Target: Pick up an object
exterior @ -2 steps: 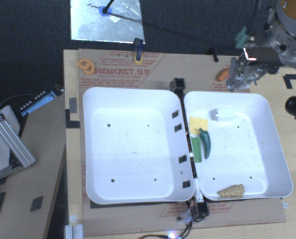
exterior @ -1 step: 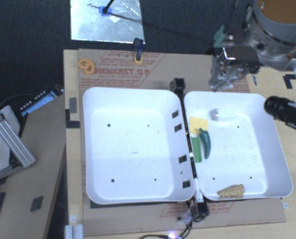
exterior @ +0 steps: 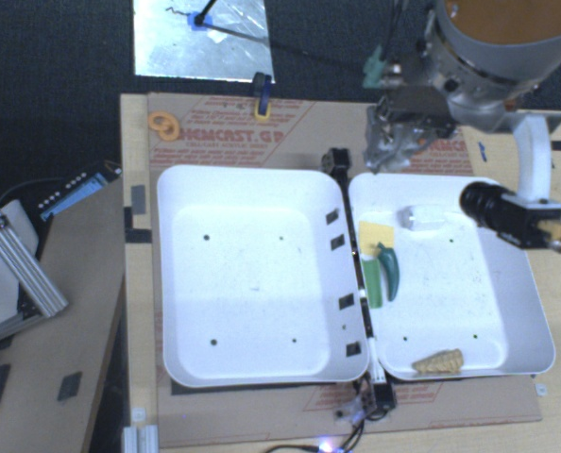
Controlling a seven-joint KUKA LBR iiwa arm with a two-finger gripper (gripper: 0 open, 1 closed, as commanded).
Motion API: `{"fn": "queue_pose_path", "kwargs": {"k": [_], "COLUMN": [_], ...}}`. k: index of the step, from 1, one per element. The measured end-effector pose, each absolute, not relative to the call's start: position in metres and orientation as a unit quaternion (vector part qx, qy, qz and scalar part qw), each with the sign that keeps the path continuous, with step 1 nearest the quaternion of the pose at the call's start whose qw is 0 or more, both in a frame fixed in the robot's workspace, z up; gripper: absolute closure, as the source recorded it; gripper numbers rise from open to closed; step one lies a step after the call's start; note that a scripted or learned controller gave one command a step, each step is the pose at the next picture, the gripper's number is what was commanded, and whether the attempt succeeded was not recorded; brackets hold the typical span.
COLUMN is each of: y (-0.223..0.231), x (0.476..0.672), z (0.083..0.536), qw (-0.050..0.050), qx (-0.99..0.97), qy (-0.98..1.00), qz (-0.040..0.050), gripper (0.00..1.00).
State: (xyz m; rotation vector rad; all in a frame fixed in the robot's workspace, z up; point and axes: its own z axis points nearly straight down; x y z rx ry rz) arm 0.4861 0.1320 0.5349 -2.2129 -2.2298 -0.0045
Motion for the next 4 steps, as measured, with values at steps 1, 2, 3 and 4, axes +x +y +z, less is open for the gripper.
{"fn": "queue_pose_path", "kwargs": {"k": [1,2,3,4], "y": [0.169,0.201,0.235,0.234], "x": [0.486,0.486,0.486,0.486], "z": [0.535,0.535,0.535,0.535], "qw": [0.000,0.000,0.000,0.000], "qx": [-0.704,-0.705,-0.705,-0.705], "qy": [-0.710,-0.710,-0.710,-0.709], "qz": [-0.0014,-0.0015,-0.0013,-0.0011], "gripper": [1.00,1.00,1.00,1.00]}}
